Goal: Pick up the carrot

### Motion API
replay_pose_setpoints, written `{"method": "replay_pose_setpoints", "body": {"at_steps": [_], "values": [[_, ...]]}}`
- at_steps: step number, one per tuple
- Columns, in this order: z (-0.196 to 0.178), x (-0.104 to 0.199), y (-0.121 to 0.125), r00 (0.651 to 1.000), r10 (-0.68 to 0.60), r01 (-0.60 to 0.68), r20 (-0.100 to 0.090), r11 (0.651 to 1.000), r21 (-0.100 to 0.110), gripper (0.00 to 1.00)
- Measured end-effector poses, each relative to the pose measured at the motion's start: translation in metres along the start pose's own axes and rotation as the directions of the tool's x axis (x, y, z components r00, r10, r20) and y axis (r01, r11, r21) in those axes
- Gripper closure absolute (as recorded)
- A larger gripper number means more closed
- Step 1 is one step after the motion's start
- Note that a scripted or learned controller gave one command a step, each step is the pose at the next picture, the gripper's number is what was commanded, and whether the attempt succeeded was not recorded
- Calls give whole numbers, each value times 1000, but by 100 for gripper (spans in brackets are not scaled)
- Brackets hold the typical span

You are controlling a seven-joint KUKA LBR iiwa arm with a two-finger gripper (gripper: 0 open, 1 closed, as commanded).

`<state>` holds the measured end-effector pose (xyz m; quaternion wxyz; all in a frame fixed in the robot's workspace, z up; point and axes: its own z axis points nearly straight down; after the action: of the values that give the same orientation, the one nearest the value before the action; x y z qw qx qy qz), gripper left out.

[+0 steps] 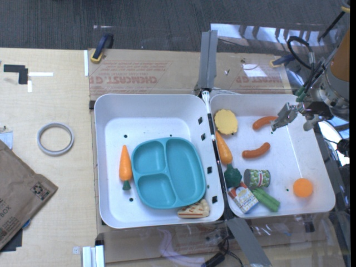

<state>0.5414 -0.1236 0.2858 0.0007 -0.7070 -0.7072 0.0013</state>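
Over the right bin's (325,174) far right corner, the arm (334,88) reaches in, its tool (292,117) open and empty above bare white floor. One carrot (125,163) lies in the left bin (111,204), between the left wall and a teal plate (168,172). Another carrot (223,149) lies along the right bin's left wall.

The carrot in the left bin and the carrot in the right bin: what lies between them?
In the camera view, the teal divided plate lies between the left carrot and the right carrot, then the two bins' adjoining walls.
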Motion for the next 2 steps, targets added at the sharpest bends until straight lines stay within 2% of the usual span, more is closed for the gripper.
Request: {"method": "replay_pose_setpoints", "body": {"at_steps": [1, 2], "values": [[29, -57, -63, 994, -114, 114, 0, 994, -1, 0], [127, -98, -64, 983, -182, 182, -1, 983, -1, 0]]}}
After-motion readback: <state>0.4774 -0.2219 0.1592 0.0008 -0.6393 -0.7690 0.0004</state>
